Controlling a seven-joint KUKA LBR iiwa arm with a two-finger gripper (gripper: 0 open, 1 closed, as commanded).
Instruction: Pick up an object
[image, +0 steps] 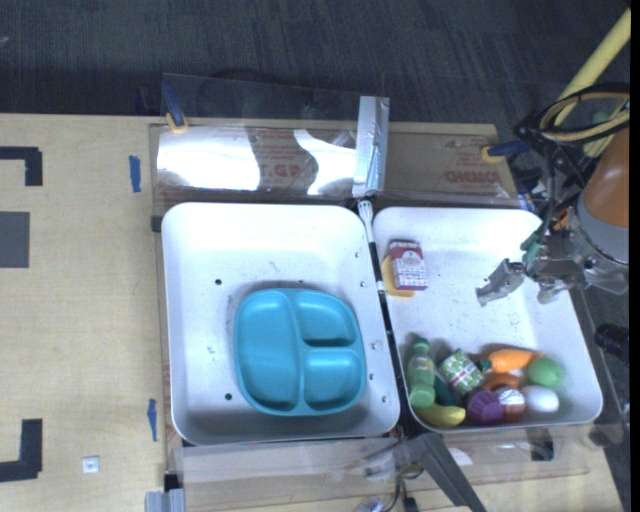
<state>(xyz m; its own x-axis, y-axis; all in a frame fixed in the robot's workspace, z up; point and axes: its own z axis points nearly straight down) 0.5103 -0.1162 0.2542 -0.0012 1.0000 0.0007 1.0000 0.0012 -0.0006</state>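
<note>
Two white bins (190, 300), one blue divided tray (298, 350), one ketchup packet (405, 268), one heap of toy foods (485, 385).

A matt blue plastic tray (298, 349) lies in a smooth white plastic bin (190, 300) on a pale wooden bench (80, 330).

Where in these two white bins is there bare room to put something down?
Left bin: bare floor above and left of the blue divided plate. Right bin: an open patch between the small red packet and the gripper, above the toys. Its near edge is crowded: green bottle, banana, orange piece, white egg.
</note>
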